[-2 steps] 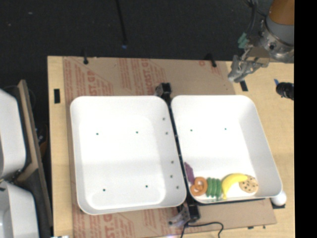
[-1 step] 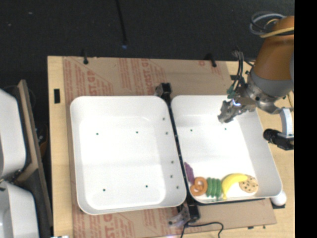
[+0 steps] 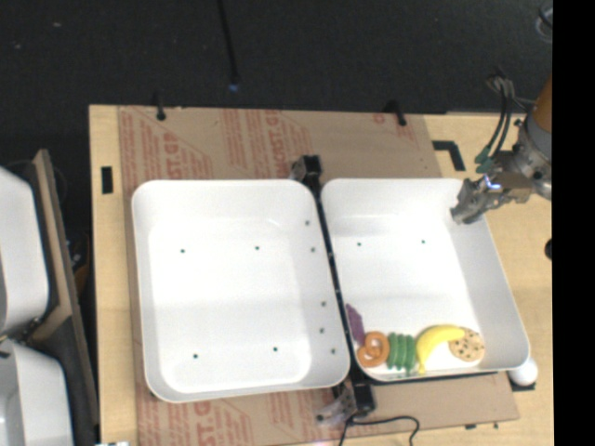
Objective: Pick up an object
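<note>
**End effector at the far rim, objects crowded at the near wall**

The end effector [image 3: 469, 203] hangs over the upper right rim of the right bin [image 3: 409, 268], carrying nothing. From this slant it is too small and blurred to tell whether it is spread or pressed together. The step in hand looks like the approach: no object has been reached yet, so the pick is still at its start.

All the candidate objects sit in one cluster against the near wall of the right bin, well apart from the end effector. From left to right they are a thin purple piece [image 3: 354, 322], an orange pretzel [image 3: 374, 349], a green ribbed toy [image 3: 403, 351], a banana [image 3: 439, 339] and a round cookie [image 3: 467, 347]. The pretzel, green toy, banana and cookie appear to touch one another. The left bin [image 3: 232, 286] shares a clipped rim with the right one on the tabletop [image 3: 232, 147].

The banana is the plainest target. Its long axis runs roughly left to right along the near wall, arching upward in the middle, with one tip down toward the green toy and the other beside the cookie. The next move calls for travel toward the near wall, then a descent with the closing direction set across the banana's width. The crowding and the wall leave little room, so neighbours could be nudged.
</note>
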Controlling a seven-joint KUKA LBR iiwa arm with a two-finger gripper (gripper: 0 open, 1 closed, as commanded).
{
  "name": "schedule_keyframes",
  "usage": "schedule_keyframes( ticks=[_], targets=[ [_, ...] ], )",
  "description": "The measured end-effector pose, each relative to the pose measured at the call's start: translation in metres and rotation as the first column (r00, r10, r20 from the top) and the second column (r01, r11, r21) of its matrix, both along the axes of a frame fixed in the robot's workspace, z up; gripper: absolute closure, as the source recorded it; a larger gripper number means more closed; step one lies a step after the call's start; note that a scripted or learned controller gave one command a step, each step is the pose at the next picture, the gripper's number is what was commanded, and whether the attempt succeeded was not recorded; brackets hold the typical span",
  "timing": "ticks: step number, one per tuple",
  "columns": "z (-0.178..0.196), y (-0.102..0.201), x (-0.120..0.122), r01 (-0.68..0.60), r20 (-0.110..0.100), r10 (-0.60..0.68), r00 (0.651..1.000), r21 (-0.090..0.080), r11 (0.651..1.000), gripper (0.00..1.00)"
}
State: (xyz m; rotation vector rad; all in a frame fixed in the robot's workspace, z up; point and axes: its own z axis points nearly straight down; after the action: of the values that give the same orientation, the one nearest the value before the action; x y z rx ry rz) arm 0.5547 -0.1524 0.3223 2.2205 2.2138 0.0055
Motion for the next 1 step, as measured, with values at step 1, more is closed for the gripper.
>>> schedule_keyframes(
  ticks=[1],
  targets=[
    [-0.0039, 0.0008, -0.0352, -0.002, -0.006, 0.002, 1.0, 0.002, 1.0, 1.0]
  ],
)
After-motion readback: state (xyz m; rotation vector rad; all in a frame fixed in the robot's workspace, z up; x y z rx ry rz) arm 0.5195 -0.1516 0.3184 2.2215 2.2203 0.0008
